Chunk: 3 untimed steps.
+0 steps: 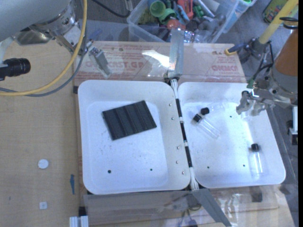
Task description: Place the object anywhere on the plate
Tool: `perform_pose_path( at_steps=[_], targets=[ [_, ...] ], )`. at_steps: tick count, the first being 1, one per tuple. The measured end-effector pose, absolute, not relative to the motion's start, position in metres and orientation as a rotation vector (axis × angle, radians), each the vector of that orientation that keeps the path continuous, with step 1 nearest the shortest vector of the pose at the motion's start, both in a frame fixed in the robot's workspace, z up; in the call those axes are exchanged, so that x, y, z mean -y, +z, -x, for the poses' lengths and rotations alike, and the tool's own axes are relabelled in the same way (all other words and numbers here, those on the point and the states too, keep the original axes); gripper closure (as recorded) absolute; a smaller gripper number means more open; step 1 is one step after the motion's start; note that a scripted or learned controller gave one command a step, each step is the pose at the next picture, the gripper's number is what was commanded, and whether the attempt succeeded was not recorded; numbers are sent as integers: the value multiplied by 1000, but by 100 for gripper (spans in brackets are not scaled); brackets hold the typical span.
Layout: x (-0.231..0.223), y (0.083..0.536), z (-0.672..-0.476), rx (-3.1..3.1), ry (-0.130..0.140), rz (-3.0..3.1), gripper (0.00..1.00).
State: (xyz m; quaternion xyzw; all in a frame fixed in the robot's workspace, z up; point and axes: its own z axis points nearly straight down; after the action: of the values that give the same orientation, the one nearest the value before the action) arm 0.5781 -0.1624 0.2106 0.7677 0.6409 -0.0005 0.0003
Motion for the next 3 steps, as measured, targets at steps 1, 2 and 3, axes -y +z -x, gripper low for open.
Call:
perform_pose_path(
  at_steps=[1,2,3],
  targets=[
    [49,205,-555,-2225,-2,-2223,100],
    [-46,184,-521,-2478,-3,-1938,100],
    [-132,185,-510,-2487,1,-1919,100]
  ],
)
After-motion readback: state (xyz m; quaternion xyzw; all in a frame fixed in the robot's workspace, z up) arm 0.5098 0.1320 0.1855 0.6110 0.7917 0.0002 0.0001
